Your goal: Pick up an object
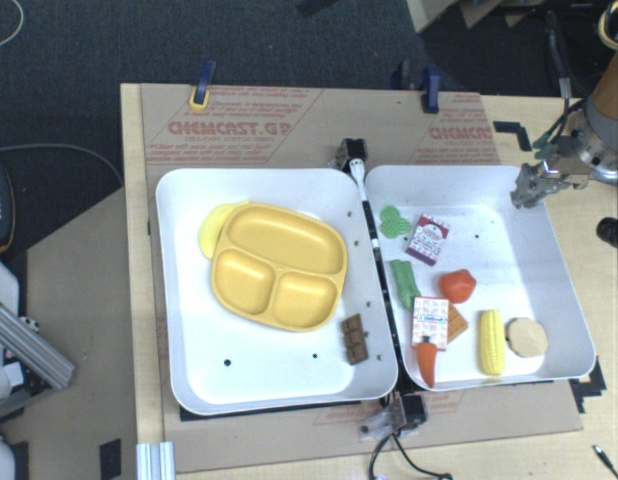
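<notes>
We judge the corn cob [490, 342] stiff, light (grip across its middle); gripper [530, 192] near right bin [509, 228] rim, grasp state indiscernible.

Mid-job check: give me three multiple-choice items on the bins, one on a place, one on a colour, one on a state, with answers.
1. Where does the yellow divided tray lie?
A. left bin
B. right bin
C. on the bench outside the bins

2. What colour is the corn cob?
A. red
B. yellow
C. blue

3. Where is the hand?
A. touching the tray
B. over the right bin's upper right corner
C. above the left bin

Answers: A, the tray fills the left bin; B, the cob is yellow; B, the hand sits at that corner, away from the toys.
</notes>
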`<state>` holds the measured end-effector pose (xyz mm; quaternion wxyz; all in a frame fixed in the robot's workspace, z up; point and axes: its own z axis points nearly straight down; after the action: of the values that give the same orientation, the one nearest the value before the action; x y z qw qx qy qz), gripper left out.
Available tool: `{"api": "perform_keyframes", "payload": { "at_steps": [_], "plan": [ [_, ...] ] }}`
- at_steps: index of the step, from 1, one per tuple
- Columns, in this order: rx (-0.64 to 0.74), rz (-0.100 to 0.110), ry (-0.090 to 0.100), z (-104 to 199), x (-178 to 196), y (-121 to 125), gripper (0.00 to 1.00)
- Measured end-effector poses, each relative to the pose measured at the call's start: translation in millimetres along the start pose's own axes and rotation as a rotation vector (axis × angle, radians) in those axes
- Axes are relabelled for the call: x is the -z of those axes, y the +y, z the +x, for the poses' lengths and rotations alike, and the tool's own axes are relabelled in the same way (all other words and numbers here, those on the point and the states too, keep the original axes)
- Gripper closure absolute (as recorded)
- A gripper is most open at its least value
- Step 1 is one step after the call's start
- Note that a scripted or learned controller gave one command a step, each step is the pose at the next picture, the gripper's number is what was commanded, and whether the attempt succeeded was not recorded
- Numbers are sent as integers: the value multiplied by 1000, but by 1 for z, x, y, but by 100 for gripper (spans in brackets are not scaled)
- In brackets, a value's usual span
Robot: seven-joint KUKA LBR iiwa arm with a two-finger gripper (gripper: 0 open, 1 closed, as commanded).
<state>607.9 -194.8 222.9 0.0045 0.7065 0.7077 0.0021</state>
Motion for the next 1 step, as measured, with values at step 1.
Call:
{"api": "perform_keyframes", "payload": {
  "at_steps": [1],
  "plan": [
    [-1,6,2,0,3,1,100]
  ]
}}
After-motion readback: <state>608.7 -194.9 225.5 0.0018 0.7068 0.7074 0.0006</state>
